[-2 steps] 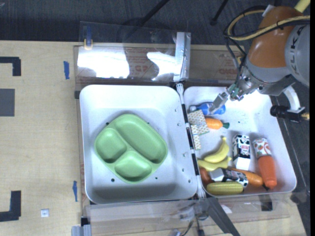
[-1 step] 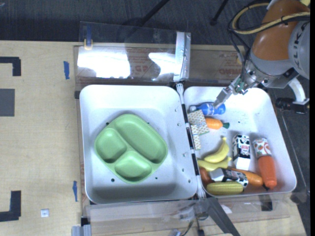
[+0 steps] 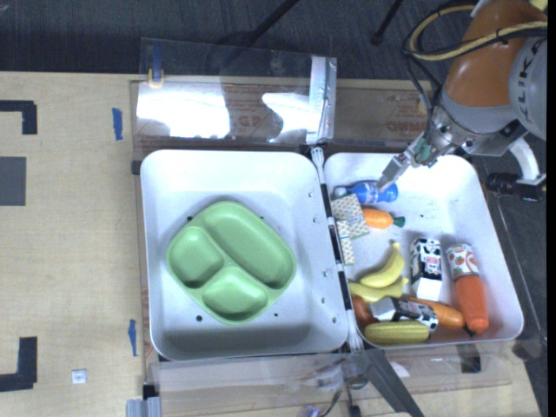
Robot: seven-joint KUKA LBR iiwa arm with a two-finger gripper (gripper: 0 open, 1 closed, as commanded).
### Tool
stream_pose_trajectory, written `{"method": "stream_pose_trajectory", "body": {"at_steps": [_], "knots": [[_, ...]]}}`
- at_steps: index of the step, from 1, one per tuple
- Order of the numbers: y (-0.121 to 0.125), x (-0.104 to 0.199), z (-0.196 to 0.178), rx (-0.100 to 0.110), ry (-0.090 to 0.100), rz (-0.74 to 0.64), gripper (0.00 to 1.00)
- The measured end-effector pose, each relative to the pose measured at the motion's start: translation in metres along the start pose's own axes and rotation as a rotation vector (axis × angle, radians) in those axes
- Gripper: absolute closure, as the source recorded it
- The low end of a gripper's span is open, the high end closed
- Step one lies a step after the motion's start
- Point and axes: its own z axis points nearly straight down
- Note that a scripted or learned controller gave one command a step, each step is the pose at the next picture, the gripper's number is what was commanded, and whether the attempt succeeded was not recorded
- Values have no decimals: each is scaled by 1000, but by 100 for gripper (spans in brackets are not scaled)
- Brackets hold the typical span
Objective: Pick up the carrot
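The carrot [image 3: 379,219] is a small orange piece with a green stub at its right end. It lies in the upper left part of the right bin [image 3: 499,259], beside a checkered packet [image 3: 348,216]. My gripper [image 3: 388,182] reaches down from the upper right. Its tip is just above the carrot, over a blue object [image 3: 380,194] that lies between them. The tip is too small and slender to read.
The right bin also holds a banana [image 3: 387,273], a black-and-white carton [image 3: 426,258], an orange bottle [image 3: 471,298], a corn cob [image 3: 401,332] and a long orange item [image 3: 441,313]. A green divided plate [image 3: 229,260] lies in the left bin [image 3: 161,181].
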Motion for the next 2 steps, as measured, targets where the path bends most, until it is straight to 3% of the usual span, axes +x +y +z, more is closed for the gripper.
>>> {"method": "stream_pose_trajectory", "body": {"at_steps": [1,2], "knots": [[-21,20,51,2,4,-155,0],[-25,-45,67,1,2,-139,0]]}}
